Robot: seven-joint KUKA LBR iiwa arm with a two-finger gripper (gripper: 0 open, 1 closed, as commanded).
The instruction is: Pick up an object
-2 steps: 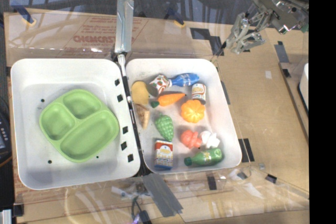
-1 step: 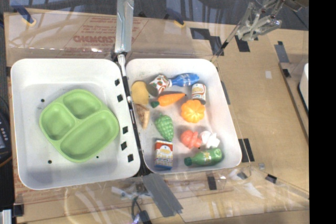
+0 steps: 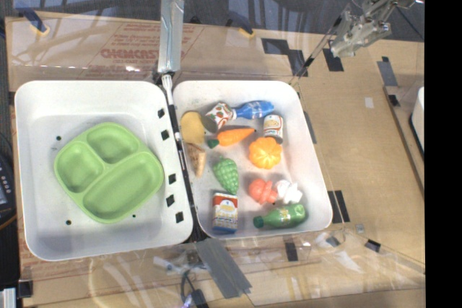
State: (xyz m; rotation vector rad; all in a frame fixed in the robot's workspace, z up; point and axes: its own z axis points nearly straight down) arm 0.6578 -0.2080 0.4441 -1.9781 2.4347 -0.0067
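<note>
The right bin (image 3: 310, 155) holds several toy foods. Among them are a blue bottle (image 3: 254, 110), a carrot (image 3: 234, 136), an orange (image 3: 264, 153), a small can (image 3: 272, 126), a yellow pear (image 3: 191, 128), a green bumpy fruit (image 3: 227, 175), a small carton (image 3: 225, 211), a green bottle (image 3: 280, 216) and a red and white piece (image 3: 273, 191). My gripper (image 3: 355, 38) hangs high at the upper right, outside the bins and well beyond the right bin's far corner. Nothing is seen in it.
The left bin (image 3: 36, 227) carries a green divided plate (image 3: 108, 171). A grey taped divider (image 3: 171, 25) runs up between the bins at the back. Bare bench (image 3: 375, 155) lies to the right of the right bin.
</note>
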